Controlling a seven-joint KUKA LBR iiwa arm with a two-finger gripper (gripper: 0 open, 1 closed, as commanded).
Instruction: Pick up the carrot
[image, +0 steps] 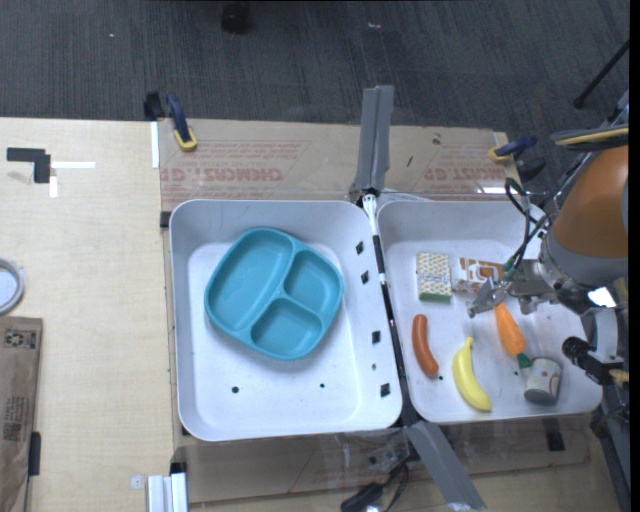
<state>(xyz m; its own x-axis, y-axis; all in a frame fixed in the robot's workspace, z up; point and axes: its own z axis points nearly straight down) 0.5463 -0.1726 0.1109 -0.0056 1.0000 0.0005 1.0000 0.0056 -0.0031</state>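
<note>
The carrot (511, 334) is orange with a small green tip and lies on the floor of the right bin (440, 405), near its right side, pointing roughly toward the front. My gripper (503, 298) hangs directly over the carrot's far end, very close to it or touching it. The grey arm with its orange band (592, 205) comes in from the right above it.
In the right bin a yellow banana (471, 376) and a red sausage (425, 345) lie left of the carrot. A grey can (541, 380) sits at its front right. A cracker box (433, 275) and an orange-white packet (479, 271) lie behind. The left bin holds a blue divided plate (273, 293).
</note>
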